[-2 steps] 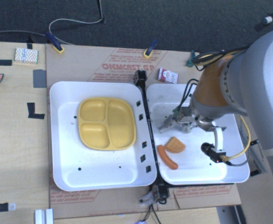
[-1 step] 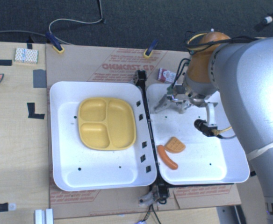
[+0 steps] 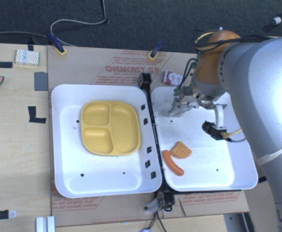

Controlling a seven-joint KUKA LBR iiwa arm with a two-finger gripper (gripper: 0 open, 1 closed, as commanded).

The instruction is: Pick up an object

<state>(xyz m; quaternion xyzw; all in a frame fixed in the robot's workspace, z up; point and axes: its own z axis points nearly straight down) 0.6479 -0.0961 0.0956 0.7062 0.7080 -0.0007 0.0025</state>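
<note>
bins (image 3: 63,129): 2 | yellow tray (image 3: 110,127): 1 | sausage (image 3: 173,163): 1 | waffle (image 3: 181,151): 1 | gripper (image 3: 176,110): state unclear

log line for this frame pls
arm: over right bin, upper part | gripper: low near bin floor, nothing seen held | sausage, waffle: right bin, front | yellow tray: left bin
</note>
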